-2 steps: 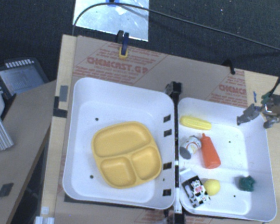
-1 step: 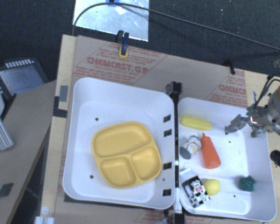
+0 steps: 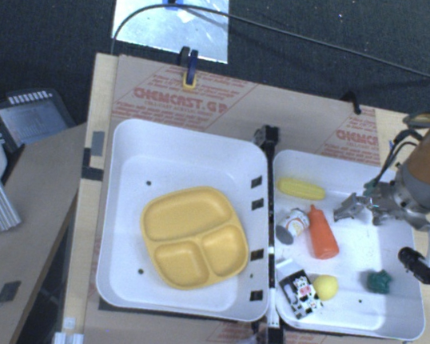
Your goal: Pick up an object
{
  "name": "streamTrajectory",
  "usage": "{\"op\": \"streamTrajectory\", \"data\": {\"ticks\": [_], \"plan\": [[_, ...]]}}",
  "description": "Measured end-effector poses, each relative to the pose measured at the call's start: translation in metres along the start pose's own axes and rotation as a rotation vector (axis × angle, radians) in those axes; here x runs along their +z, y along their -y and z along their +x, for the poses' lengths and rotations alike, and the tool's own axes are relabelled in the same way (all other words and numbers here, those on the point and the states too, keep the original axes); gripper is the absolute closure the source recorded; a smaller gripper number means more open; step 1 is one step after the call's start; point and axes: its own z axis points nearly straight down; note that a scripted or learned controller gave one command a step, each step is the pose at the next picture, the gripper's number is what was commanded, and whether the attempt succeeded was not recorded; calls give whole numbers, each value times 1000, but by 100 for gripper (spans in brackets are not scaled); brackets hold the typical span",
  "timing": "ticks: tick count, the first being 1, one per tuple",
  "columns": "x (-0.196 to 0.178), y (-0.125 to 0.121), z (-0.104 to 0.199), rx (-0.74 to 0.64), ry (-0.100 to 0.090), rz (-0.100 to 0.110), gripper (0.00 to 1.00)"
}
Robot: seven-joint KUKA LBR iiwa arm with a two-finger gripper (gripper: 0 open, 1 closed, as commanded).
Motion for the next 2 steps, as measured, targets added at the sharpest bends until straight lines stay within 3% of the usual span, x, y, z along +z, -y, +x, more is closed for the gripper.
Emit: {"op": "streamTrajectory", "data": {"ticks": [1,2], "plan": [[19,-1,0,-1,1,-3,0],[8,-2,0,-2,2,-7,100]]}}
